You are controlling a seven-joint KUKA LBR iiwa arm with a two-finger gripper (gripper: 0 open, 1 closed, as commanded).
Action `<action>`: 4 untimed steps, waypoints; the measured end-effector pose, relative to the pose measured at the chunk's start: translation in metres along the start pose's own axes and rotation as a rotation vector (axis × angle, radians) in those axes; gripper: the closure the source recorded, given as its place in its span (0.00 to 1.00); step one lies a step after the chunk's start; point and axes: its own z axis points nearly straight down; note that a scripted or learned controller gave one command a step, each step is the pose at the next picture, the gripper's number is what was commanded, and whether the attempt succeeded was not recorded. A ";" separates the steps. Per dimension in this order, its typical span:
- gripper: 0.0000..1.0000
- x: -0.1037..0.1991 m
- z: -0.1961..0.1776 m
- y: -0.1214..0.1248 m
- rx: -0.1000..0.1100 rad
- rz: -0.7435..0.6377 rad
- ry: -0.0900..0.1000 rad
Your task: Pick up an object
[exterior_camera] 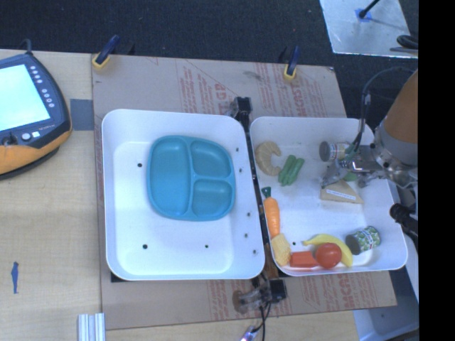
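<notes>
Gripper (346, 168) low over right bin (313, 219), by its far right wall; jaw state impossible to tell. Just below, a pale wedge (340, 194); green pepper (290, 170) and croissant (269, 158) leftward, open floor between. Carrot (272, 215), tomato (328, 255), banana (334, 244), can (363, 239) along near edges. Left bin (121, 190) with blue plate (190, 177). Arm cut off right.

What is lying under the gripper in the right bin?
Under the gripper in the right bin lies a pale wedge-shaped item. Its top edge is covered by the gripper.
</notes>
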 end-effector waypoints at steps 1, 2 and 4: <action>0.00 -0.038 0.067 0.072 -0.001 -0.001 0.001; 0.00 0.024 0.067 0.088 0.002 -0.003 0.000; 1.00 0.088 -0.121 0.072 -0.003 0.000 0.001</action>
